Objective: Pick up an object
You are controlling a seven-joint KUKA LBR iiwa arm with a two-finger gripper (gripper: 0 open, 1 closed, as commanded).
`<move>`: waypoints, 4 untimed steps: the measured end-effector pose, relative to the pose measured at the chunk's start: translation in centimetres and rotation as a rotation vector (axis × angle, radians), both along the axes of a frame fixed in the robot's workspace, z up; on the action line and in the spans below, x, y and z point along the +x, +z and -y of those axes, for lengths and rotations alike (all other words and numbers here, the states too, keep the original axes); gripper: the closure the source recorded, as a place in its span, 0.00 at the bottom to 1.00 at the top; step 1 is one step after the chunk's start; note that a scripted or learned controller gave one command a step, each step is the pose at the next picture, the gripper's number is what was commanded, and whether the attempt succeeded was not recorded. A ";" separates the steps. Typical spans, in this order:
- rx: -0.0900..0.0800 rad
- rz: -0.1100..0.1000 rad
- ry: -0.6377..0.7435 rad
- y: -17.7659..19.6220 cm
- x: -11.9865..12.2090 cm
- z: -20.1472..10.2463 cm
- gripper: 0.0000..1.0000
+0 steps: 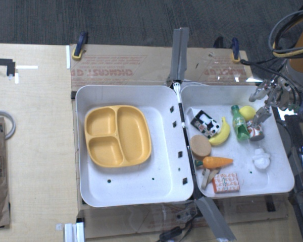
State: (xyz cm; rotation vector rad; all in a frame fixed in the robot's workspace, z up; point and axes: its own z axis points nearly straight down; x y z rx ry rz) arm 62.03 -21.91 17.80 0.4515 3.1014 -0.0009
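Note:
The right bin (285,178) holds several small objects. Among them are a green bottle (240,124), a yellow lemon (247,112), a banana (220,133), a black-and-white toy (204,123), a brown round disc (200,146), a carrot (218,162), a red-and-white box (225,182) and a white crumpled lump (261,159). My gripper (257,107) hangs over the bin's far right side, just right of the lemon and bottle. Its fingers are spread open, with nothing held between them. A small red-and-white object (255,131) lies under the lower finger.
The left bin (91,185) holds a yellow divided plate (118,135). A grey divider bar (179,54) runs between the bins. Cables (288,34) hang at the far right. Blue clamps (81,43) hold cardboard behind the bins.

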 end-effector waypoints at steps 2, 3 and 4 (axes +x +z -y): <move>-0.002 -0.001 0.444 -1.1 1.0 -2.7 0.00; -0.017 0.010 0.687 -7.2 4.4 -2.5 0.00; -0.011 0.010 0.413 -7.1 4.5 -4.6 0.00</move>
